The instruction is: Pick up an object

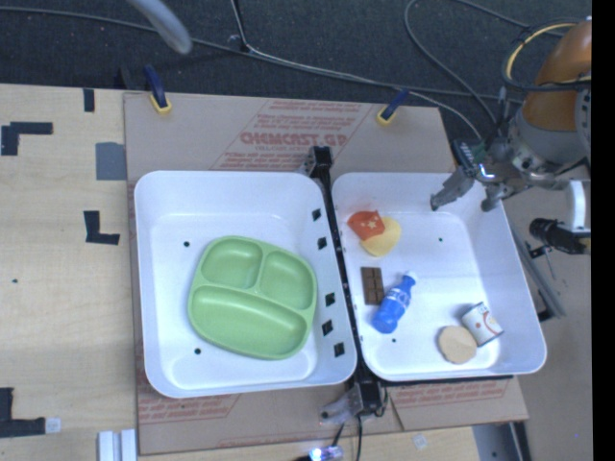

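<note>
Bottle (393,303) lies well below open end effector (473,194).

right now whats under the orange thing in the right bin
The orange object lies on top of a pale yellow object, covering its upper left part. The yellow one rests on the right bin floor. What it looks like beneath the overlap is hidden.

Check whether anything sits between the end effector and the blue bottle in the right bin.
Nothing visible does. The end effector hangs over the right bin's far right corner; bare white floor lies between it and the blue bottle. The orange and yellow pieces lie off to the side.
</note>
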Controlling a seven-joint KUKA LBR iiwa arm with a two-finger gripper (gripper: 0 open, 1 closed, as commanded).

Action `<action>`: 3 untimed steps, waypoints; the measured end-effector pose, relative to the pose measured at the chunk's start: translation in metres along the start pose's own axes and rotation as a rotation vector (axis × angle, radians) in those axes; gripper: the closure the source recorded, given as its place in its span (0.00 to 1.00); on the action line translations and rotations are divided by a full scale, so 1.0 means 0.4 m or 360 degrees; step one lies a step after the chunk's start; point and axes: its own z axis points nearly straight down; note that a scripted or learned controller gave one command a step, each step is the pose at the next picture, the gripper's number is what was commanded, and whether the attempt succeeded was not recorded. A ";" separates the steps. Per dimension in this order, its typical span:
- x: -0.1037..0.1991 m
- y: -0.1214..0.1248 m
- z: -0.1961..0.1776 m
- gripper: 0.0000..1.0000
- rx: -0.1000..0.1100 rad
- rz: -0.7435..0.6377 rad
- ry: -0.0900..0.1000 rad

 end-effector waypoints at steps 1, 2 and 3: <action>0.006 -0.006 0.109 0.00 0.0005 -0.0001 0.0000; 0.029 -0.001 0.258 0.00 0.0008 -0.0002 0.0001; 0.030 0.001 0.285 0.00 -0.0002 -0.0002 -0.0003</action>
